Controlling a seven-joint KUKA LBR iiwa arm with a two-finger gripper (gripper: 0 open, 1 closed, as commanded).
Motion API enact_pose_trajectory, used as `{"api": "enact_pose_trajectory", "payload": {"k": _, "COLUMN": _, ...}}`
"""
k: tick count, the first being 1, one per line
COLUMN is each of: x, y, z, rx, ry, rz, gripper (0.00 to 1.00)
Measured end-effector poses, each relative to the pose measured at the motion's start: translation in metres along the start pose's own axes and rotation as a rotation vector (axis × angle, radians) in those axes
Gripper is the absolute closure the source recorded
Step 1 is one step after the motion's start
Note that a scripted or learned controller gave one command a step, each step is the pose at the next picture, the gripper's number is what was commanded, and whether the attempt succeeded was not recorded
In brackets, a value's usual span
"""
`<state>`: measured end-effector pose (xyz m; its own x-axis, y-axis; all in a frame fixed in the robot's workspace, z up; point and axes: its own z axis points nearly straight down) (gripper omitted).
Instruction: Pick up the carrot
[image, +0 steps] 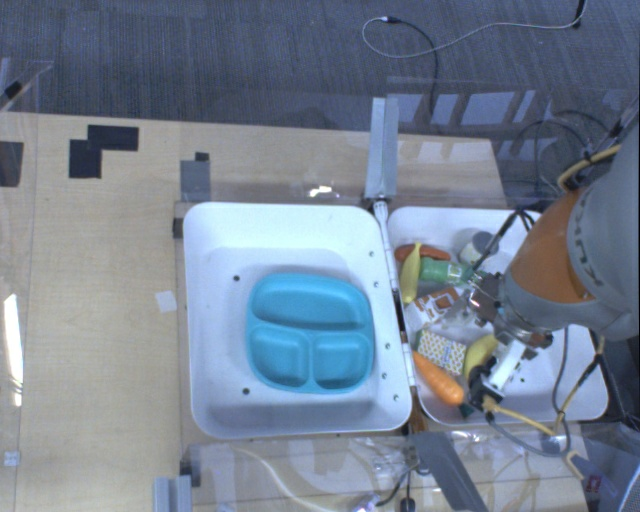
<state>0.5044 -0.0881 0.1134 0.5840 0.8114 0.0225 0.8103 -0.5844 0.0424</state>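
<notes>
On the desk (100, 320) the left bin (200, 300) carries a blue divided plate (310, 330) and has no part in this step; the work is all in the right bin (590, 400), just across the shared wall. The carrot (440, 379) lies flat in that bin's near left corner, its length slanting from the left wall toward the near right. A chequered packet (440, 348) sits touching or just beside its far side, and a yellow piece (481, 350) is near its right end. A banana (408, 268) rests farther along the left wall, well apart from it. The gripper (482, 298) hangs over the middle of the bin, on the far right of the carrot and not in contact with it, with the packet between the two. Whether the jaws are apart or together I cannot tell, since the wrist and the clutter hide them. The arm (555, 250) reaches in from the right above all this. The step in hand looks to be the approach. To do it well, the gripper should travel to the near left until it is centred over the carrot's thick middle, and turn so the jaws close across the carrot's width, not along it. They should come down wide, one on the near side and one in the narrow space beside the packet. Descending straight and low matters here, because a slanted drop would likely catch the packet or push the carrot into the corner wall
</notes>
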Motion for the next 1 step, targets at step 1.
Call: {"api": "enact_pose_trajectory", "payload": {"k": 1, "x": -0.0616, "y": 0.0469, "z": 0.0046, "rx": -0.003, "ry": 0.010, "rz": -0.095, "gripper": 0.00}}
